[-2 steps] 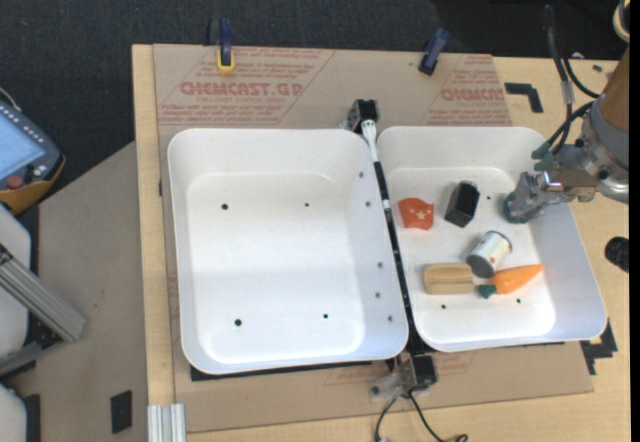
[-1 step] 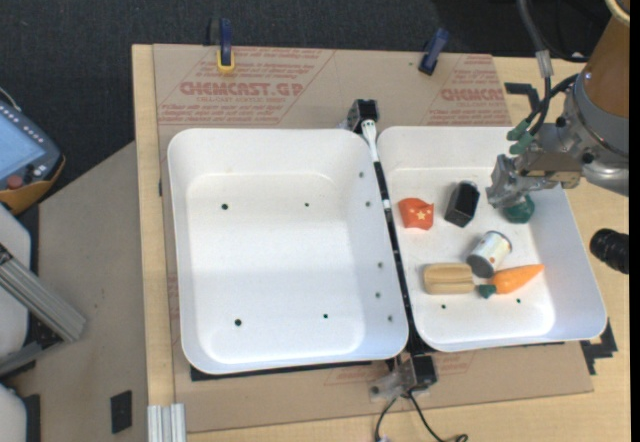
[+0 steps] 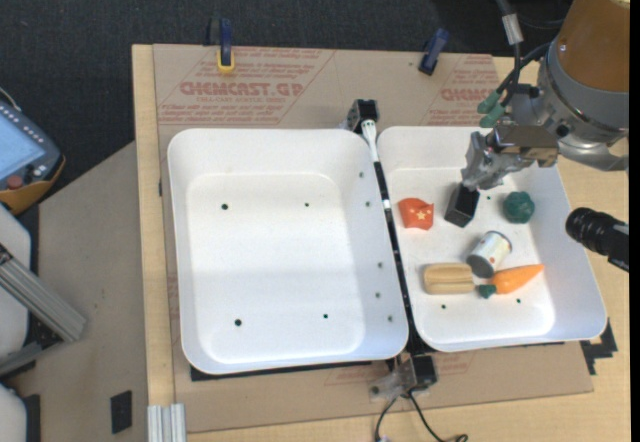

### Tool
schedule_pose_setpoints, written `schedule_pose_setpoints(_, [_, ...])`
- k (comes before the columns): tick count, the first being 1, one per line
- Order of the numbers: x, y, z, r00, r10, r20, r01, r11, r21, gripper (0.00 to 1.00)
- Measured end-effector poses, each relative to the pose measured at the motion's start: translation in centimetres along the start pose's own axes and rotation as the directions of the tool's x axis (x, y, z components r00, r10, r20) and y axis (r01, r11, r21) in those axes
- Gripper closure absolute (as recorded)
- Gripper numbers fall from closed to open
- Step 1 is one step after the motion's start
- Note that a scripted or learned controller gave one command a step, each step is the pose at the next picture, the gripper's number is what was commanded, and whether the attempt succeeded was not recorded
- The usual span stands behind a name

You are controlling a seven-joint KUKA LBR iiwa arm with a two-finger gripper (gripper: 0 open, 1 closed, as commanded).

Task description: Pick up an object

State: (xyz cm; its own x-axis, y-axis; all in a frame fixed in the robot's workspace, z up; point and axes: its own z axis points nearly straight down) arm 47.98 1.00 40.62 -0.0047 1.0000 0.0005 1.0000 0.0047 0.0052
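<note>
In the right bin (image 3: 575, 315), an orange carrot (image 3: 515, 279) and a tan bread roll (image 3: 447, 278) are seen nearest, then a small tin can (image 3: 490, 251), a red object (image 3: 416, 213) and a dark green object (image 3: 518, 206) farther back. The left bin (image 3: 190, 230) is set just beside it on the tabletop (image 3: 160, 90). The gripper (image 3: 462, 205) is lowered over the right bin's far part beside the red object; whether it is open or closed cannot be told.

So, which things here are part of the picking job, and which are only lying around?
Part of the job:
- gripper
- red piece
- green ball
- small can
- tan block
- carrot
- right bin

Only lying around:
- left bin
- blue clamps
- cardboard sheet
</note>
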Motion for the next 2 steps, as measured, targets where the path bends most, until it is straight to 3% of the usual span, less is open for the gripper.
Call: schedule_pose_setpoints(2, [9.5,0.0,-1.8,1.0,0.001,-0.001,-0.001,1.0,0.002,1.0])
